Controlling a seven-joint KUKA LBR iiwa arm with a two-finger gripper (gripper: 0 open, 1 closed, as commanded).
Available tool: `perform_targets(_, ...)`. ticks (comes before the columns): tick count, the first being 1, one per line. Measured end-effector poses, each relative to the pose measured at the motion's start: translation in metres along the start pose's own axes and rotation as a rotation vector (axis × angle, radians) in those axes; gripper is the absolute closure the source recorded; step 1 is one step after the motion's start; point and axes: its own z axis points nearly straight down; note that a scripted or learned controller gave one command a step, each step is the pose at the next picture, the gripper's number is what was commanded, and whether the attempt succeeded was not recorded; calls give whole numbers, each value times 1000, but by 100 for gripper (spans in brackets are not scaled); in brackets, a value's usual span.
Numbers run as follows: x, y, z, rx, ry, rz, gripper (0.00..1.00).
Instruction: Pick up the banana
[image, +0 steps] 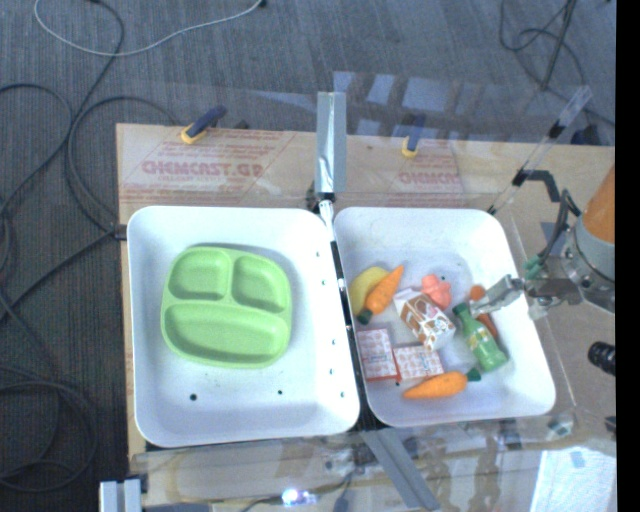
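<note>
The banana (365, 285) lies at the left edge of the right bin (440, 222), partly under a toy carrot (383, 290), its long axis seemingly running toward one o'clock. The pincer (505, 291) hangs over the bin's right side, so the banana sits at nine o'clock from it, well apart. Whether the pincer is open or holding anything, I cannot tell.

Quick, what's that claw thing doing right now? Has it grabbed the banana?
Gripper: cannot be told whether open or shut; it sits over the right bin, apart from the banana, which lies untouched.
</note>
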Motion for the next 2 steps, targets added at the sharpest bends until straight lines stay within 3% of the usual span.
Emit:
perform_targets(1, 78, 70, 83, 2, 0, 172, 0)
perform_targets(2, 87, 98, 127, 0, -5, 126, 0)
